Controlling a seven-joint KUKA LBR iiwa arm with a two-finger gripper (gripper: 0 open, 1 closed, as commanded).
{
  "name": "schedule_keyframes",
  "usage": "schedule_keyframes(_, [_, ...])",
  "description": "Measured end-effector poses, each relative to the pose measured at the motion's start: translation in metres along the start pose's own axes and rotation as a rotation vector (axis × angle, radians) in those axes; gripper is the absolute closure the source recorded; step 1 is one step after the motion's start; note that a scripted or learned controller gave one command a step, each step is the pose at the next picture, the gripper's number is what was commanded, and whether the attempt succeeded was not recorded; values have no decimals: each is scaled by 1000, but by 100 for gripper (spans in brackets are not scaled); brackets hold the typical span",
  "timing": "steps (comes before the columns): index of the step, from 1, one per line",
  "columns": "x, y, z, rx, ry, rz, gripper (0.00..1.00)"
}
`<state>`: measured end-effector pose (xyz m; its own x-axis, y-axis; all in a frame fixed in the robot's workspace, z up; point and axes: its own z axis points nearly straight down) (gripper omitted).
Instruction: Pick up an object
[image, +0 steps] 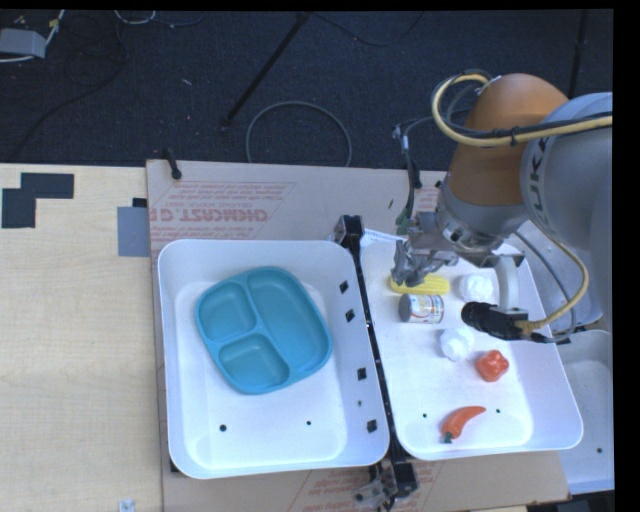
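My gripper (413, 272) hangs low over the far left part of the right bin (530, 425), just above a yellow object (412, 286) that peeks out beneath it. A small can (423, 308) lies on its side right in front of the gripper. Further right sit a white lump (476, 287), another white piece (455, 344), a red pepper-like toy (491, 366) and an orange chili (461, 421) near the front.
The left bin (190, 440) holds a blue divided plate (262, 328). A black divider (366, 340) runs between the two bins. A black cylinder (492, 319) on the arm juts over the right bin. Cables loop above the wrist.
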<state>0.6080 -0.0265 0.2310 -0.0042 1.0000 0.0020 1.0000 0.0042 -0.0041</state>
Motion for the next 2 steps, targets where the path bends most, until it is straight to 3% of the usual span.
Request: schedule_keyframes(2, [102,-14,9,1,-1,0,100])
